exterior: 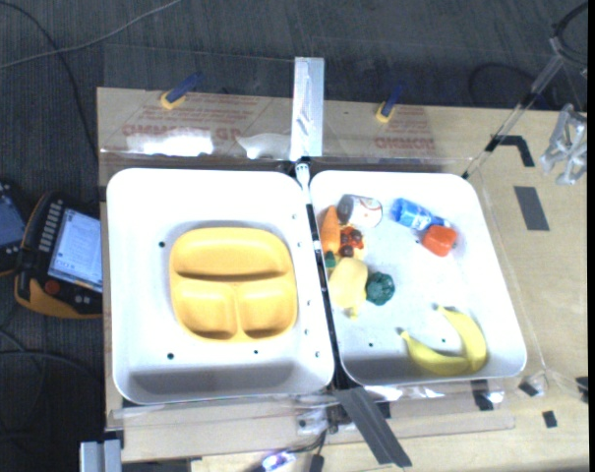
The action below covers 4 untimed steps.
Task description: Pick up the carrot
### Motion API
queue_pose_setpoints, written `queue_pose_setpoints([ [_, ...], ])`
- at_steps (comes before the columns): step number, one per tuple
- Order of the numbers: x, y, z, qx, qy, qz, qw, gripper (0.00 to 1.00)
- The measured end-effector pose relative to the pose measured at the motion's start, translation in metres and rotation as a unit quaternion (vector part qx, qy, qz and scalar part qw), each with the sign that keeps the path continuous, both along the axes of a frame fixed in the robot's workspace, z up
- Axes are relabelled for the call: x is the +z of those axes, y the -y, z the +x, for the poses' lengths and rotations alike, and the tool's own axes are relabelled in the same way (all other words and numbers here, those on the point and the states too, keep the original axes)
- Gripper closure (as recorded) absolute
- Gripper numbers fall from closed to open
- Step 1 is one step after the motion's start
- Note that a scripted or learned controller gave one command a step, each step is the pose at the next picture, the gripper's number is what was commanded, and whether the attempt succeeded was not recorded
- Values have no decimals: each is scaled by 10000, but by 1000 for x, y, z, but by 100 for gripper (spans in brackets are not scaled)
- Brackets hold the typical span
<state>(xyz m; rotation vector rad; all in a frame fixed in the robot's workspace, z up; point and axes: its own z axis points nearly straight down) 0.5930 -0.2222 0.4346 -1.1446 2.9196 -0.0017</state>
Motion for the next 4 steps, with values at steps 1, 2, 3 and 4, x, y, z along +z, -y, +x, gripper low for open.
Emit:
queue_pose_setpoints([
  [1, -11, -32, -13, -607, -2, 14, 9982, 100],
  [2, 0, -1, -43, 479, -2, -3, 9989, 100],
  [3, 0, -2, -75, 2573, -5, -7, 9663, 100],
  [4, -1, 1, -74, 4076, -7, -5, 9132, 100],
])
